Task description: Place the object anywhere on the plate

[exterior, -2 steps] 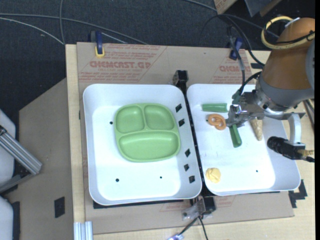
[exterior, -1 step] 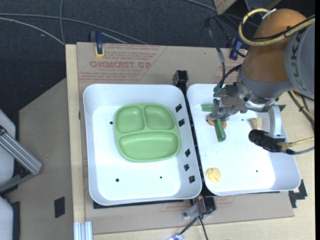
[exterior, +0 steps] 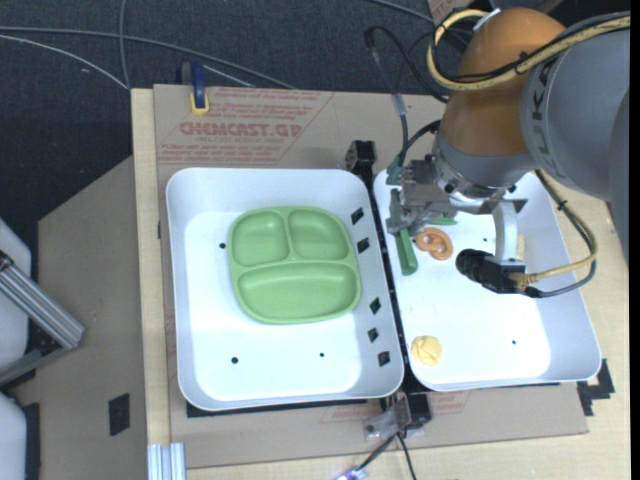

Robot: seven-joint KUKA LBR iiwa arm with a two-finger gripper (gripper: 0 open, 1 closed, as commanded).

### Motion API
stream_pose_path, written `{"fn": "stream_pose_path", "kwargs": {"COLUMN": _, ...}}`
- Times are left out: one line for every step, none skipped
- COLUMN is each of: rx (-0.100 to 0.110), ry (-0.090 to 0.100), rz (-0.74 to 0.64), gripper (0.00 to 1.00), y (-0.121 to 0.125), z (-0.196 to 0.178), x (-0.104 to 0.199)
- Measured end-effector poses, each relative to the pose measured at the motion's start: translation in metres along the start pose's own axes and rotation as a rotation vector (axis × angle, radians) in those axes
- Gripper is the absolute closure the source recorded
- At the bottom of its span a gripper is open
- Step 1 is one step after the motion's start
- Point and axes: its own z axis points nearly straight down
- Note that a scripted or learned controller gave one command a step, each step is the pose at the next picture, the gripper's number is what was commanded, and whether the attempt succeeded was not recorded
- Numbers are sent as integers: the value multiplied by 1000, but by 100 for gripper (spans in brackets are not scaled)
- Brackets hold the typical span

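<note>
A green three-compartment plate (exterior: pixel 295 265) lies in the left bin (exterior: pixel 200 358). In the right bin (exterior: pixel 560 338), my gripper (exterior: pixel 412 214) hangs low at the bin's left side, close to the divider. Just below it a slim green stick-shaped object (exterior: pixel 407 255) lies lengthwise, its upper end under the gripper. An orange pretzel-like piece (exterior: pixel 435 243) sits right beside it, partly under the gripper body. A small yellow object (exterior: pixel 427 349) rests near the front left corner of the right bin.
A black cable connector (exterior: pixel 480 266) with a yellow-wrapped cable (exterior: pixel 560 268) hangs over the middle of the right bin. Black clips (exterior: pixel 365 248) run along the wall between the bins. The bins sit on a cardboard sheet (exterior: pixel 250 118).
</note>
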Motion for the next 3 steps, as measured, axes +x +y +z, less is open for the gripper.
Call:
{"fn": "stream_pose_path", "kwargs": {"rx": 0, "ry": 2, "rz": -3, "gripper": 100, "y": 10, "z": 7, "x": 63}}
{"fn": "stream_pose_path", "kwargs": {"rx": 0, "ry": 1, "rz": -1, "gripper": 100, "y": 28, "z": 19, "x": 114}}
{"fn": "stream_pose_path", "kwargs": {"rx": 0, "ry": 1, "rz": 0, "gripper": 100, "y": 39, "z": 25, "x": 163}}
